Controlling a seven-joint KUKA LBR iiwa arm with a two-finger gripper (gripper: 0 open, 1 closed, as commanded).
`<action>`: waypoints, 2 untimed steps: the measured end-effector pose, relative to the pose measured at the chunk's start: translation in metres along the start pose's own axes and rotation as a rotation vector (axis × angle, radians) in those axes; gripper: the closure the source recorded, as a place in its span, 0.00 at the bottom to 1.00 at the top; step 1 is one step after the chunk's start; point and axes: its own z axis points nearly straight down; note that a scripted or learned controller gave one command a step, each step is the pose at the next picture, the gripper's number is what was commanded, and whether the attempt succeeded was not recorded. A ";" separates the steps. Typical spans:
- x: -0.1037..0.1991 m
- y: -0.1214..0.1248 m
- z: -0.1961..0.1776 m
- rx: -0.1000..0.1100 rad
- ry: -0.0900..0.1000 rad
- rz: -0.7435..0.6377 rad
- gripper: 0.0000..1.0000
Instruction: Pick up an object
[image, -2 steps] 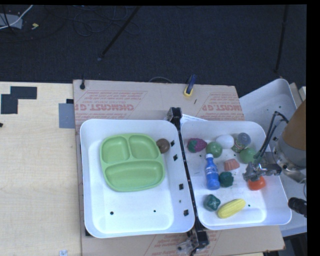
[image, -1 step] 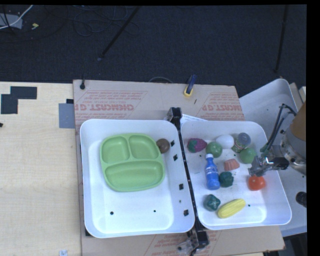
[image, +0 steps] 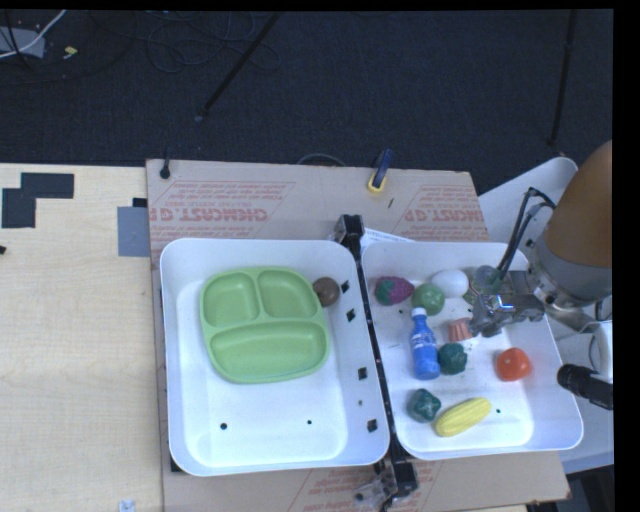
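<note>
Looking down, camera view: the gripper (image: 487, 312) sits low over the upper middle of the right bin (image: 560, 425), the arm coming in from the right.
Gripper state: I cannot tell whether it is released or clenched; the metal parts blur together and nothing is plainly seen between them.
Nearest candidate: a small salmon-coloured piece (image: 459, 331) lies just beside the gripper, on its lower left, resting on the bin floor.
Crowding: a white round object (image: 451, 282), a green ball (image: 429, 297) and a magenta-and-green item (image: 394, 290) sit close above; a blue bottle (image: 424, 345) and a dark green lump (image: 452, 358) lie just below.
Risk of a miss: judged from this spacing, a descent slightly off line could nudge the salmon piece away or close on nothing.
Risk of a double catch: the neighbours are near enough that one could be dragged or wedged alongside.
Rolling: the red ball (image: 513, 364) and green ball would likely roll if bumped.
Safer targets: the yellow corn-like item (image: 463, 416) and another dark green lump (image: 423, 404) lie more apart.
Left bin (image: 190, 400): holds a green divided plate (image: 265, 324) and a brown ball (image: 326, 291), well apart from the gripper.
</note>
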 end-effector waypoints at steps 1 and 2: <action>0.047 0.021 0.018 0.003 0.001 0.000 1.00; 0.073 0.027 0.010 0.001 0.000 0.002 1.00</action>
